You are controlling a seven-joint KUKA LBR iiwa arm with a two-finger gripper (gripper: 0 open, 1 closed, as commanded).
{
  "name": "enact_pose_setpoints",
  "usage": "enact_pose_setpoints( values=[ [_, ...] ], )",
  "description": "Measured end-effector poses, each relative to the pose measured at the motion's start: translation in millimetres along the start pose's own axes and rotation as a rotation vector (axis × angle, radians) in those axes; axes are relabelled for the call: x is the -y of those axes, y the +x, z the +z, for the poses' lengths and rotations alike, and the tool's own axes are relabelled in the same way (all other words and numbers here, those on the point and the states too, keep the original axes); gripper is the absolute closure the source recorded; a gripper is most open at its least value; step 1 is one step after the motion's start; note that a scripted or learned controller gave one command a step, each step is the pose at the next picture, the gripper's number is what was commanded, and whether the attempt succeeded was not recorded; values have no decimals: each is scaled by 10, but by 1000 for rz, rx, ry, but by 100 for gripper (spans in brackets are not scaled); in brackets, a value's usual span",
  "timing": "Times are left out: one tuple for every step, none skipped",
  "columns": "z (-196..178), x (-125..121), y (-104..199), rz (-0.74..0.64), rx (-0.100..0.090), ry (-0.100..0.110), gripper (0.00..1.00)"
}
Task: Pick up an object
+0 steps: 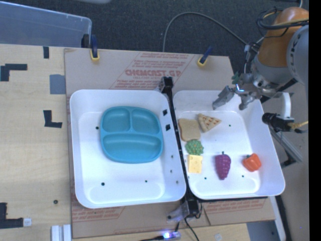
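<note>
Handling: toy food in the right bin (261, 134) looks like light, stiff plastic, probably smooth and a bit slippery; nothing here seems fragile.
Candidates: purple grape bunch (222, 165) in the near middle of that bin, orange pepper (252, 162) just to its right, yellow cheese block (195, 163) to its left, green broccoli (194, 146) just above the cheese, tan bread slice (189, 129) and pizza wedge (207, 121) further back.
Where to grip: I'd go for the grapes or the pepper, pinched across the widest part of the body; both stand apart from their neighbours. The bread and pizza lie flat and touch or nearly touch, so they'd be harder to get fingers under.
Tool: tool (233, 98) sits over the far edge of the right bin, fingers spread fairly wide, nothing between them and touching none of the food.
Gap to close: pizza wedge is the nearest item, just in front of the tool; the grapes and pepper are well apart from it, toward the near wall.
Left bin: left bin (83, 134) carries a blue divided plate (132, 134).
Counter: counter (30, 149) carries both bins on a cardboard sheet (145, 72).
</note>
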State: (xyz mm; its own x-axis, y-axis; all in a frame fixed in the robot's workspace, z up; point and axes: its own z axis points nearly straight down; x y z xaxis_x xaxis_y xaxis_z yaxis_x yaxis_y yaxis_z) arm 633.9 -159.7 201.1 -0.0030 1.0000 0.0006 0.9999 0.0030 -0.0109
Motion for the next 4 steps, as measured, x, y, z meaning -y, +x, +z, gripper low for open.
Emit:
enact_pose_setpoints(
  values=[
    [689,40,-1,2,-1,2,0],
    [1209,35,-1,1,2,-7,0],
    [1107,23,-10,0,4,-8,100],
    [531,65,29,1,0,-10,100]
  ],
)
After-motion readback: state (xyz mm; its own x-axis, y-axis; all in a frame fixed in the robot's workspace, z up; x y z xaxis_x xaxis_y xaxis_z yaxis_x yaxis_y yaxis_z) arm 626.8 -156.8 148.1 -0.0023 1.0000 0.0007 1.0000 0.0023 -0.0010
